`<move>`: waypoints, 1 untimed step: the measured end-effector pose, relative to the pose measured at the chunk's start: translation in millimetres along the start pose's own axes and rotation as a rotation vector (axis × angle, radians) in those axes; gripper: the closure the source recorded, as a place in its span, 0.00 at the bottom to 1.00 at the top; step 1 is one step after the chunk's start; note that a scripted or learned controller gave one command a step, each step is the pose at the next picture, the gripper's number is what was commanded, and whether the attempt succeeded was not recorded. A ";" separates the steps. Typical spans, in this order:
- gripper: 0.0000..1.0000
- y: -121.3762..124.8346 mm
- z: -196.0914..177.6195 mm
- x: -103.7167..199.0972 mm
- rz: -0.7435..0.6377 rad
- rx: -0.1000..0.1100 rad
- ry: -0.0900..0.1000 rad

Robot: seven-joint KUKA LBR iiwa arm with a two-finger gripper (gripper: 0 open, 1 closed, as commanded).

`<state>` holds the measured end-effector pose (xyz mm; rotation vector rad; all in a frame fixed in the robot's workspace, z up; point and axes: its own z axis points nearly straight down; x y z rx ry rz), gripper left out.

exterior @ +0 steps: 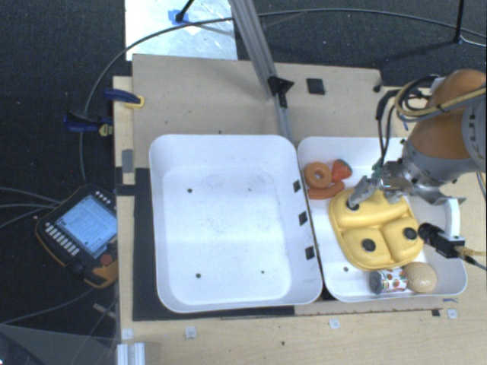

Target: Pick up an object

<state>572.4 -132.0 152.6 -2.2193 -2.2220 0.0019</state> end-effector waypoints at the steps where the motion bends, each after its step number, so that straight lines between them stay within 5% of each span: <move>1: 0.00 6.2 38.1 4.7 0.000 -0.008 0.002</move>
